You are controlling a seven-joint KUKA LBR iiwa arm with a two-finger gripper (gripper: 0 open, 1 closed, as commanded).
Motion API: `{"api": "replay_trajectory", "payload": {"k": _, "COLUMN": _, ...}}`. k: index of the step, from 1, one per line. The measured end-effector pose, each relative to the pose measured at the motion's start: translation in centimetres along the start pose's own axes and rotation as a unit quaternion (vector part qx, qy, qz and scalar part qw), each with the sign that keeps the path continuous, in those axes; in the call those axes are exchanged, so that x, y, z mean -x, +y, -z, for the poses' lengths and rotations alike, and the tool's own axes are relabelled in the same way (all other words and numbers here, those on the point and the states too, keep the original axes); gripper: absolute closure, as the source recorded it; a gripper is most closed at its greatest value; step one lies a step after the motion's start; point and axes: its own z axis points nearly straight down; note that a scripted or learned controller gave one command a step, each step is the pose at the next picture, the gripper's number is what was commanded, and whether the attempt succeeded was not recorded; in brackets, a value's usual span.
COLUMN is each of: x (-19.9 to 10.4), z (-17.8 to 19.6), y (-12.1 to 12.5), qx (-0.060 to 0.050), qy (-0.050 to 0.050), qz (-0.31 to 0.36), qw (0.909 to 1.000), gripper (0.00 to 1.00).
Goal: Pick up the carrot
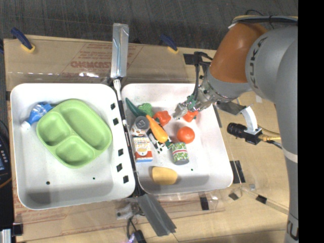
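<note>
**Carrot lies left of the hand in the right bin**

You have the carrot [157,129] lying in the right bin [215,171], a slim orange cone slanting from far-left to near-right. Your hand [186,107] sits to its right and a little farther back, apart from it, low over the bin's far half. Whether the hand is clenched or released you cannot tell; a small orange piece [190,116] lies right at it.

The carrot is crowded. A green leafy toy [143,108] and a reddish piece [162,117] lie just beyond it, a small carton [142,142] lies just left, a round glossy tomato [186,134] lies to its right, and a printed can [179,153] sits near-right. A smooth tan lump [164,174] rests near the bin's near wall.

Open floor in that bin shows along the right side and the near-right corner. The left bin [30,186] holds a green divided plate [74,132], with a blue thing [38,111] at its far-left edge.
</note>
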Motion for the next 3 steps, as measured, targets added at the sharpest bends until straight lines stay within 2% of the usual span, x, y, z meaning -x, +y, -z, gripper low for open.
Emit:
{"api": "replay_trajectory", "payload": {"k": 1, "x": 0.0, "z": -0.1, "y": -0.1, "qx": -0.001, "qy": 0.0, "qz": 0.0, "qw": 1.0, "gripper": 0.0}}
{"api": "replay_trajectory", "payload": {"k": 2, "x": -4.2, "z": -11.0, "y": -0.1, "qx": 0.003, "qy": -0.003, "qz": 0.028, "qw": 0.9996, "gripper": 0.0}}
{"api": "replay_trajectory", "payload": {"k": 3, "x": -4.1, "z": -9.9, "y": 0.0, "qx": 0.004, "qy": -0.004, "qz": 0.029, "qw": 0.9996, "gripper": 1.0}}
